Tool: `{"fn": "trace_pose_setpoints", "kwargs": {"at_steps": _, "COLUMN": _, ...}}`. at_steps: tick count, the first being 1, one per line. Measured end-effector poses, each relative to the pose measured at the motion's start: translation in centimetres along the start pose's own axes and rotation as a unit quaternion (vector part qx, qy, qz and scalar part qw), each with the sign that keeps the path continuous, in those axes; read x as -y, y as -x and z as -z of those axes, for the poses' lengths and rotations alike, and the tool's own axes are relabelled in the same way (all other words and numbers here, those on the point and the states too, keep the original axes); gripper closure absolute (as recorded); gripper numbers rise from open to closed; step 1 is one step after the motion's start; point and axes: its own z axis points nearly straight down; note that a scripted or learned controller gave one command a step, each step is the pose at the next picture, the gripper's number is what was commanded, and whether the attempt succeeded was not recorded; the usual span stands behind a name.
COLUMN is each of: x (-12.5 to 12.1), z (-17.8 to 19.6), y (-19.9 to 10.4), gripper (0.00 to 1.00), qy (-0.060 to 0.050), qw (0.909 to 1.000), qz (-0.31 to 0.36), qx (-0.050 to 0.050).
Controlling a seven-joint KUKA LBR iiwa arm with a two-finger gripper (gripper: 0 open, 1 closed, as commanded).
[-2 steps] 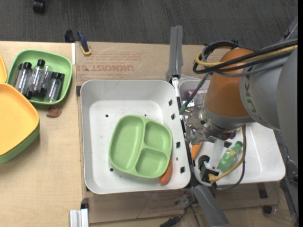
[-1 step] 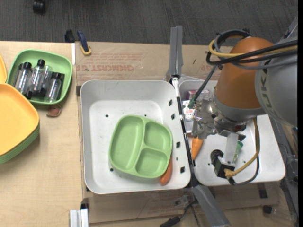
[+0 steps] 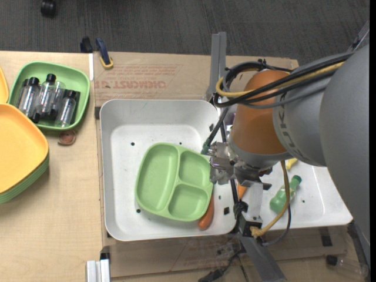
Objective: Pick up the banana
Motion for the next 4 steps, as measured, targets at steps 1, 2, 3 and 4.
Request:
{"fn": "trace_pose_setpoints", "kwargs": {"at_steps": 1, "x": -2.4, "z": 0.0, "y": 5.3, "gripper": 1.0, "qy": 0.001, "qw": 1.0, "qz": -0.006, "qx": 0.0}}
{"fn": "trace_pose_setpoints", "kwargs": {"at_steps": 2, "x": -1.2, "z": 0.0, "y": 5.6, "gripper": 1.0, "qy": 0.0, "qw": 0.9999, "qz": 0.012, "qx": -0.001}}
{"fn": "trace_pose_setpoints", "kwargs": {"at_steps": 3, "x": -1.4, "z": 0.0, "y": 6.0, "gripper": 1.0, "qy": 0.001, "qw": 0.9996, "qz": 0.029, "qx": 0.0}}
{"fn": "trace_pose_setpoints", "kwargs": {"at_steps": 4, "x": -1.4, "z": 0.0, "y": 6.0, "gripper": 1.0, "qy": 0.001, "qw": 0.9982, "qz": 0.06, "qx": 0.0}}
